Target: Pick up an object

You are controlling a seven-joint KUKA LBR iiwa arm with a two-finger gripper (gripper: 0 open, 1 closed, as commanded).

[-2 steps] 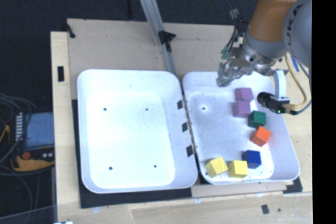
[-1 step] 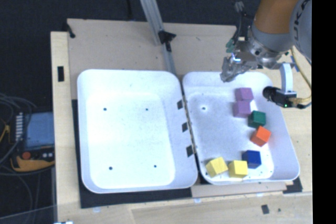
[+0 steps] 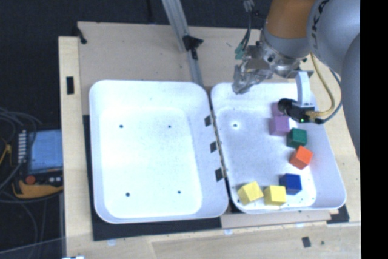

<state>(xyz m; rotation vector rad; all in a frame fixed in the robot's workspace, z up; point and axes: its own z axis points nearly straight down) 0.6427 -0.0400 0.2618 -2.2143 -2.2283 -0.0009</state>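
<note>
Arm (image 3: 315, 9) reaches in over the tabletop's (image 3: 139, 51) far right. Right bin (image 3: 242, 148) holds six blocks along its right and near edges; left bin (image 3: 145, 148) sits beside it. Gripper (image 3: 242, 83) hovers at the right bin's far-left corner, holding nothing; finger gap: cannot tell. Approach step; next, shift toward the purple block (image 3: 279, 124) and descend.
</note>
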